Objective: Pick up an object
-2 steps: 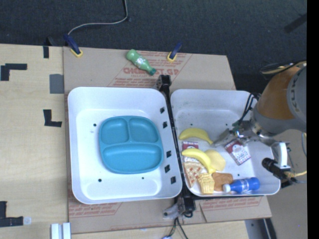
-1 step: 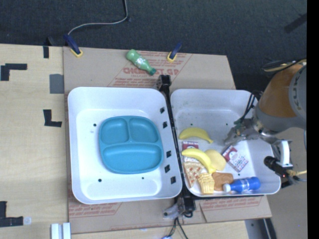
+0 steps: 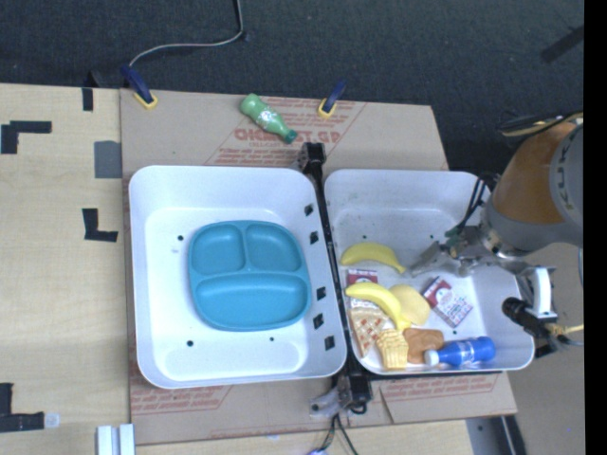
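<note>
While claw (image 3: 438,254) grip unclear | wooden bench (image 3: 57,282) | cardboard sheet (image 3: 379,131) under bins | dark floor (image 3: 379,27)

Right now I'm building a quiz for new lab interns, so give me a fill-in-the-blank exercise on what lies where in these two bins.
1. The blue divided plate lies in the ____ bin.
2. The green bottle lies on the cardboard, ____ both bins.
3. The blue bottle lies on its side by the near wall of the ____ bin.
4. The right bin holds ____ bananas.

Missing words: left; outside; right; two
</note>
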Robot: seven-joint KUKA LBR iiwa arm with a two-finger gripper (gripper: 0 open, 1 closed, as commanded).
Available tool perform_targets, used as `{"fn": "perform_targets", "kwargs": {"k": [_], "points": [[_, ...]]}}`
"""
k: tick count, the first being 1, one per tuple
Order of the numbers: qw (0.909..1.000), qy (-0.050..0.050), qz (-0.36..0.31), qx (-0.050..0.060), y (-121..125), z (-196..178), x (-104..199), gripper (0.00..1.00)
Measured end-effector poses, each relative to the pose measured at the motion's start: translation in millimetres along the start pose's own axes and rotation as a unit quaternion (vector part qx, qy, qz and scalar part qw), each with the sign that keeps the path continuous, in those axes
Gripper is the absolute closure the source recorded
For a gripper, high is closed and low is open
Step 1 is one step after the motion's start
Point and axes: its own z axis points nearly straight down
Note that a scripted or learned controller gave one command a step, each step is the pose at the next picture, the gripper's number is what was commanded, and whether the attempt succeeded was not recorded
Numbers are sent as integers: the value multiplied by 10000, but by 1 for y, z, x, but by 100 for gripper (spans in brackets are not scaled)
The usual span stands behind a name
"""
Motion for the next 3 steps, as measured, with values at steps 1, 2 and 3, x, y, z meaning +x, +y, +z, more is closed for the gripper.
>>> {"fn": "perform_targets", "kwargs": {"k": [1,2,3], "points": [[10000,16,3,6,-43,10,25,0],[10000,1,6,-5,-43,0,24,100],[10000,32,-13,32,15,-70,92,100]]}}
